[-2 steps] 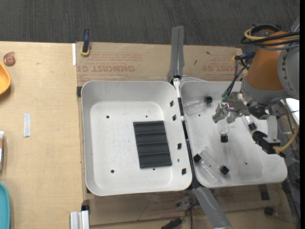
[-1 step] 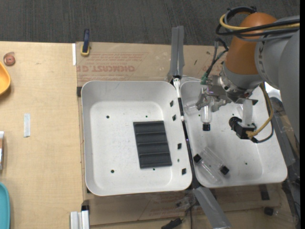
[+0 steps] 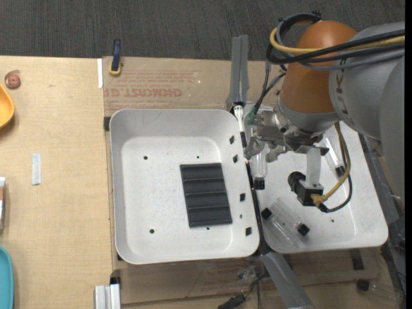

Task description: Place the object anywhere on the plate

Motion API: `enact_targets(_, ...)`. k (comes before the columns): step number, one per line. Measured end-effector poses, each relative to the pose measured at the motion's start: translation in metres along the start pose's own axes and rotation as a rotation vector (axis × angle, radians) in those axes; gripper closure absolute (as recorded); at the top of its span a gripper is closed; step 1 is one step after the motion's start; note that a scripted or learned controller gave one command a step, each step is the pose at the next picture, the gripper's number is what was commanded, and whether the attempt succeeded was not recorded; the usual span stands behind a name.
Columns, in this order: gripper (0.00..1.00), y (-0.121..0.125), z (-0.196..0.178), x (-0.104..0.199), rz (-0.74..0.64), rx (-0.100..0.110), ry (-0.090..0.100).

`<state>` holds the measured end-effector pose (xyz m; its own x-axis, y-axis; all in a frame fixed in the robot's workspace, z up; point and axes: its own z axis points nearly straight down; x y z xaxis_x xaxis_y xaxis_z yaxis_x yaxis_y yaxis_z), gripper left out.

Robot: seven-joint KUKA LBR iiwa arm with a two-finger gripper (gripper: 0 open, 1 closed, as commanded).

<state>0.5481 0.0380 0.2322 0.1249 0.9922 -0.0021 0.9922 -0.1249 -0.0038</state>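
Left bin [image 3: 129, 172]: a black ribbed plate [image 3: 206, 195] lies flat at its middle. Right bin [image 3: 360, 224]: the arm [image 3: 322, 76] (grey, orange band) hangs over its left part, the hand [image 3: 283, 172] lowered near the dividing rim. A clear plastic object [image 3: 283, 219] lies on the bin floor just below the hand, apart from it. Finger spread: cannot tell
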Motion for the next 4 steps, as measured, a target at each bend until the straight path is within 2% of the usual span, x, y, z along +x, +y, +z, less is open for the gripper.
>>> enact_targets(1, 1.00, 0.000, 0.067, 0.099, 0.036, 0.002, -0.002)
enact_targets(2, 1.00, -0.013, -0.033, 0.140, -0.159, -0.001, -0.002)
enact_targets(3, 1.00, 0.026, 0.007, 0.174, -0.214, -0.001, -0.003)
enact_targets(4, 1.00, 0.035, 0.041, 0.192, -0.340, -0.001, -0.002)
